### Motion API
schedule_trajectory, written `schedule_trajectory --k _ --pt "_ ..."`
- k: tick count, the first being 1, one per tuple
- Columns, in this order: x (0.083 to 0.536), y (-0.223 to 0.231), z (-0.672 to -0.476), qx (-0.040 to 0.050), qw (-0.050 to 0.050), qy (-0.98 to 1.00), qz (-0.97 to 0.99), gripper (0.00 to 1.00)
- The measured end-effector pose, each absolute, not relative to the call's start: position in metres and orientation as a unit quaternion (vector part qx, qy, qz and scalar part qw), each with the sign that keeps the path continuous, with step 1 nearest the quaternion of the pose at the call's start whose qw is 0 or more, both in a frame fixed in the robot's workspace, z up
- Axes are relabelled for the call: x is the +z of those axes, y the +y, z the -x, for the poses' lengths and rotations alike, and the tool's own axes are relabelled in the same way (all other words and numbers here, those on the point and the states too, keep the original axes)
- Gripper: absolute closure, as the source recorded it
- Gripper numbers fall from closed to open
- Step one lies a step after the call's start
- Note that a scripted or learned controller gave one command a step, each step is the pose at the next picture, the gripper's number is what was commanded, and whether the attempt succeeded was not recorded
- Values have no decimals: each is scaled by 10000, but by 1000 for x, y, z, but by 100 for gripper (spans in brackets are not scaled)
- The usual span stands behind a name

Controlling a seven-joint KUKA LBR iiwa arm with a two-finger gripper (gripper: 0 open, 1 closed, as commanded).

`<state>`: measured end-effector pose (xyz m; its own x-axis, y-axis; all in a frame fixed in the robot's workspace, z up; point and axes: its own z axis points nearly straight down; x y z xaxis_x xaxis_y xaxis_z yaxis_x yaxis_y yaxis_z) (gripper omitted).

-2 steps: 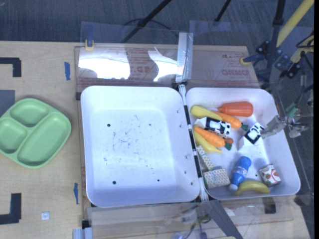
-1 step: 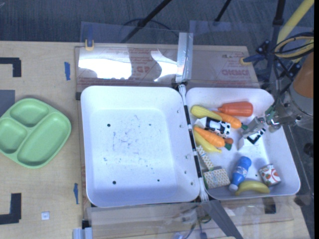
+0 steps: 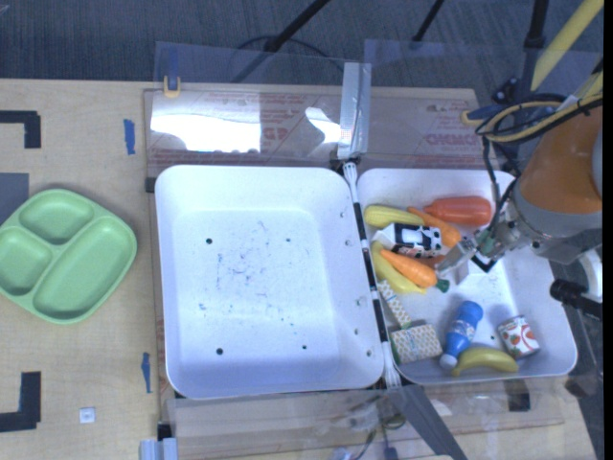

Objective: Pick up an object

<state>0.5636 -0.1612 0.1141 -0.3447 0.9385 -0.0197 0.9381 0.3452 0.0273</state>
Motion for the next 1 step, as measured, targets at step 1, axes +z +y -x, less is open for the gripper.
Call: schedule_trajectory --k 1 --pt "127 -165 -566 57 219 8186 -5739 100"
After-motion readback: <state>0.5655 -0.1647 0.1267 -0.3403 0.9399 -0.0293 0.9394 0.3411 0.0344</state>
